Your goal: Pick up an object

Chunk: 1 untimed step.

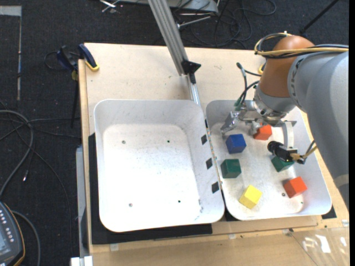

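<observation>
A pale wooden worktop seen from above at a slant carries two shallow white bins side by side. The left bin has only dark specks on its floor. The right bin holds six small blocks: one blue, two green, one yellow and two orange.

A thick grey robot arm with an orange band above the wrist reaches in from the right and bends down over the far half of the right bin. Its tool, a cluster of metal parts, hangs low over the bin floor near the far left corner. Whether the tool is released or clenched cannot be told from this angle, and no block can be seen between its parts.

The blue block lies just beside the tool, on the nearer side, almost under it. One orange block lies just right of the tool, partly tucked beneath the wrist. A green block sits nearer the viewer than the blue one. The yellow block lies nearer still, close to the front rim. The second green block rests toward the right, partly hidden by a black fitting with a yellow cable. The second orange block lies in the near right part of the bin, well apart from the tool.

A slanted metal rail crosses the far edge of the worktop.
</observation>
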Motion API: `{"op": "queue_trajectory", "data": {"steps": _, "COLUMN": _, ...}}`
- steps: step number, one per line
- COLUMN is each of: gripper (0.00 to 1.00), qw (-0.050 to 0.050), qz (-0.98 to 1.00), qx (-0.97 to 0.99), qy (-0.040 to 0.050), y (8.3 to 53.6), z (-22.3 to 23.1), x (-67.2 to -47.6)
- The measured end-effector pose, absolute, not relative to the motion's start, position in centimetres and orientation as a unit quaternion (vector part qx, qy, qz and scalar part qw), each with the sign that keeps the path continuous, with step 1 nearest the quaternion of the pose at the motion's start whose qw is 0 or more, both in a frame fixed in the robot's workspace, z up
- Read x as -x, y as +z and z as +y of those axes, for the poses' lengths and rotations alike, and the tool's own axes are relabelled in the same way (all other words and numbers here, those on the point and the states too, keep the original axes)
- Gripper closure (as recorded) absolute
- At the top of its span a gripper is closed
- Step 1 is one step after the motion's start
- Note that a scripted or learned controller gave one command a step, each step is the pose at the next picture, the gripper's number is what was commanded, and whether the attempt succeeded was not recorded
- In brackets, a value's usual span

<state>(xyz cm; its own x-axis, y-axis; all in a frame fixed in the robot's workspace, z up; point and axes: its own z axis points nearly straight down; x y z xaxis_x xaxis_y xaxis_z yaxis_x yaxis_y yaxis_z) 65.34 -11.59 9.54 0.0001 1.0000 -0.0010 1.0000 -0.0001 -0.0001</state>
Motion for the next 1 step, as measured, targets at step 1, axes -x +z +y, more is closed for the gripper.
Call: {"op": "queue_trajectory", "data": {"steps": 1, "gripper": 0.0, "qw": -0.001, "qz": 0.707, "qx": -0.707, "qy": -0.0008, "y": 9.52, "z": -10.01, "x": -62.27}}
